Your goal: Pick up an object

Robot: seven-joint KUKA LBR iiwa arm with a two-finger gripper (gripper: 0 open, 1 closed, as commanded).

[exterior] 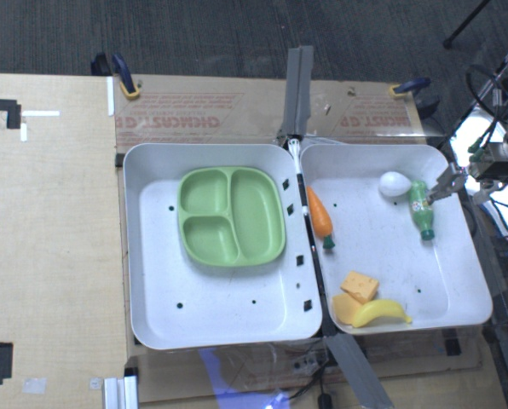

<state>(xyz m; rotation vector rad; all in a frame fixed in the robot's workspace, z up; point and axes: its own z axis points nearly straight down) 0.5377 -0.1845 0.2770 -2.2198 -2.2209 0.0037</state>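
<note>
On the left part of the frame there is a pale wooden bench (49, 254) with some black marks on it. Next to it sits the left bin (152, 313), and in its upper half lies a green plate (232, 217) with three compartments.

Between the two bins runs a dividing edge, and a carrot (320, 215) lies just right of it, inside the right bin (458, 288), with its green end pointing down the frame. In the lower middle of this bin a yellow block, maybe cheese (360, 286), touches a banana (380, 313) which lies below it, near the bin's lower rim. In the upper part of the bin a white egg (395, 183) is just beside a green bottle (421, 211); the bottle lies down, its cap toward the bottom of the frame.

At the right edge of the frame, the gripper (452, 182) is near the upper right rim of the right bin, close to the top of the bottle. It is small and mixed with cables and bright glare, so how far it is open and whether it touches the bottle cannot be told. The arm behind it is cut off by the frame.
</note>
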